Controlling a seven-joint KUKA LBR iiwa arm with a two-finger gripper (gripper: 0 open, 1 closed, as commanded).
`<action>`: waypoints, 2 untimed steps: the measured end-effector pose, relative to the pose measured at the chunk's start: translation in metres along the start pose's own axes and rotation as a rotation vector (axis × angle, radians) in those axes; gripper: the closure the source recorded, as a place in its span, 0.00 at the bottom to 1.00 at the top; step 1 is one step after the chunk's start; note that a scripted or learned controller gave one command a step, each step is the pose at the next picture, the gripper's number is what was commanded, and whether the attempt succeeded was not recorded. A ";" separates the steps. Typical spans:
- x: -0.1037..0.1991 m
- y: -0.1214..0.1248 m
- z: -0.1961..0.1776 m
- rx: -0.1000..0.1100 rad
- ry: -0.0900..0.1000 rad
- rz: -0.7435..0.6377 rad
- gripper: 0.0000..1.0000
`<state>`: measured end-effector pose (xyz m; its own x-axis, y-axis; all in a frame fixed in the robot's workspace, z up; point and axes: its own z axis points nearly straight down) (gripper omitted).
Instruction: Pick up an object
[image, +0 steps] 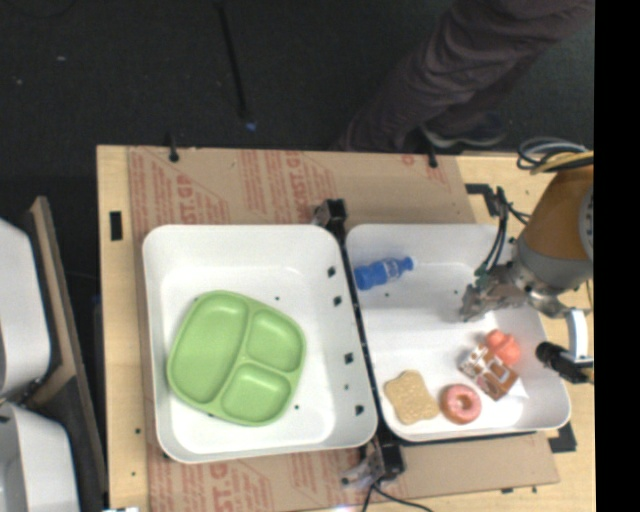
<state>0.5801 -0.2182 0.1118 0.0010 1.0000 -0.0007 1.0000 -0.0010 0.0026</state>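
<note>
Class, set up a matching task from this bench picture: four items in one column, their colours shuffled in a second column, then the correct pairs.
Column A:
1. divided plate
2. bottle
3. doughnut
4. slice of toast

Column B:
a. pink
b. tan
c. green
d. blue

Pairs: 1-c, 2-d, 3-a, 4-b

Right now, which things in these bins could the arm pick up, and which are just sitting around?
Candidates to pick up:
blue bottle
toast slice
pink donut
orange toy
green divided plate

Just there:
left bin
right bin
cardboard sheet
</note>
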 end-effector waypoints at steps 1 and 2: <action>0.003 0.010 -0.050 -0.003 -0.001 -0.001 1.00; -0.001 0.013 -0.113 -0.003 -0.001 -0.001 1.00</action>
<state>0.5925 -0.2195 0.2249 0.0003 1.0000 -0.0019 1.0000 -0.0003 0.0060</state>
